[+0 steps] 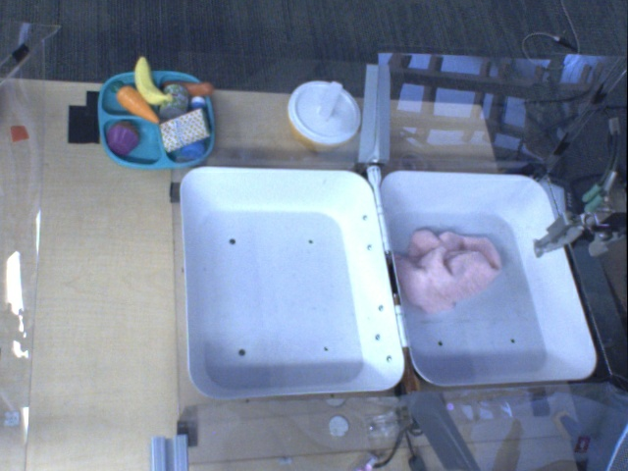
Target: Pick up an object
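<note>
Pink cloth [449,269] lies crumpled in the right bin [549,361], centre-right of frame, slightly toward the bin's left wall. The hand [564,234] sits at the right edge of frame over that bin's right rim, well apart from the cloth; whether it is apart or together cannot be told.

Risks, as judged: soft folds may slip free, or a shallow descent may catch only a thin edge. The approach looks unobstructed.

Left bin [206,361] adjoins. Toy tray [110,116] and lidded cup [324,113] stand upper left on the table [88,292], clear of the work.
</note>
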Controlling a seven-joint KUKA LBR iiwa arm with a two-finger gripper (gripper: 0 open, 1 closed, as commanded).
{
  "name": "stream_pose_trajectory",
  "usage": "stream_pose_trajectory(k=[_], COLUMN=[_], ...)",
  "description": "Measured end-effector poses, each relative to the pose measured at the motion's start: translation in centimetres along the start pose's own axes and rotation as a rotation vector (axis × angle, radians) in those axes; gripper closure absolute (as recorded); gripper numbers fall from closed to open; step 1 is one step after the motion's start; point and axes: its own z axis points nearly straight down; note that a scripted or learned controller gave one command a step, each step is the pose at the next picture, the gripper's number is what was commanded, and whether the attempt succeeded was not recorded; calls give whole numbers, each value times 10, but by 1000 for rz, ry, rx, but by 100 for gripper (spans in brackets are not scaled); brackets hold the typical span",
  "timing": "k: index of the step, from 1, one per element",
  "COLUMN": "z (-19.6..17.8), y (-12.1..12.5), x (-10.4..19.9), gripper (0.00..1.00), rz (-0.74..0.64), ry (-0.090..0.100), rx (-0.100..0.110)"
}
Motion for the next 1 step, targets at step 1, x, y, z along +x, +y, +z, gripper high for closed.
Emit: stream_pose_trajectory(k=[1], z=[179], y=[69], x=[24], gripper=[0], rz=[66], ry=[-1], rx=[-4])
